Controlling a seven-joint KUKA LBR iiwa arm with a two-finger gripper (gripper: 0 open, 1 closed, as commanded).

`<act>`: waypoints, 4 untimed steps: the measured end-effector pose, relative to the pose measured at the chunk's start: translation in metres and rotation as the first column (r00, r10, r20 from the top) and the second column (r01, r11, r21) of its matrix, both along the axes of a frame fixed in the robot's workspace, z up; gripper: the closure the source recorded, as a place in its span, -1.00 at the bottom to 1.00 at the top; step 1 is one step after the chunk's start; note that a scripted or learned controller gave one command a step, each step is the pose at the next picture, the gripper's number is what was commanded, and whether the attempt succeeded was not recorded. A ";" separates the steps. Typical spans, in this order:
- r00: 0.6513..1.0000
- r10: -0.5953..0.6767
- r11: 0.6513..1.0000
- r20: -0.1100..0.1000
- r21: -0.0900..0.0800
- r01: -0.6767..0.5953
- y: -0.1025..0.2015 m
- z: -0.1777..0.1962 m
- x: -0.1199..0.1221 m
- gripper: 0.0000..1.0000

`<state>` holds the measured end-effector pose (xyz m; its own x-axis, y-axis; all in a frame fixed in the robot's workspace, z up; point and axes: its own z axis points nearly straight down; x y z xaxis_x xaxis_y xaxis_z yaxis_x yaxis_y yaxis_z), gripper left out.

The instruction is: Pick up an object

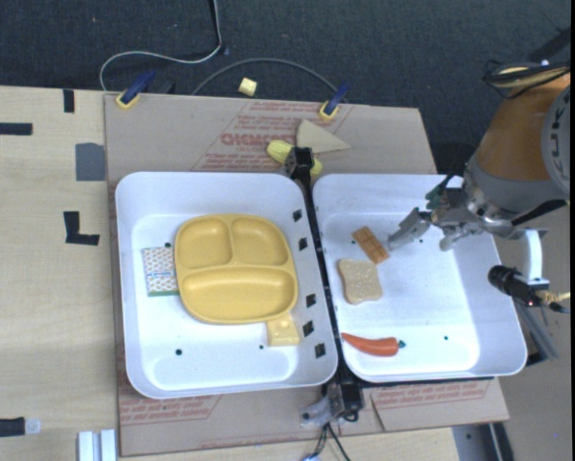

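Reaching in from the right, the arm (522, 152) hangs its gripper (423, 221) over the upper part of the right bin (489, 353), fingers spread apart with nothing between them. Just beyond the fingertips lies a small brown cracker (371, 245), and touching close below it a slice of toast (361, 281); a red chili pepper (371, 345) rests well apart near the bin's front edge. Those two bread pieces sit so near one another that, to my eye, a descent on either could nudge its neighbour or pinch both at once. Both also look flat, so the fingers may skid over the top and close on air. The pepper is rounder but could roll away. In the left bin (133, 353), the yellow divided plate (236, 267) looks too broad for a grip.
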<state>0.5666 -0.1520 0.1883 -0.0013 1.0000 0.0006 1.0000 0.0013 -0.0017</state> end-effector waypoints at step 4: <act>1.000 0.009 1.000 0.011 0.002 -0.009 0.113 0.002 0.065 1.00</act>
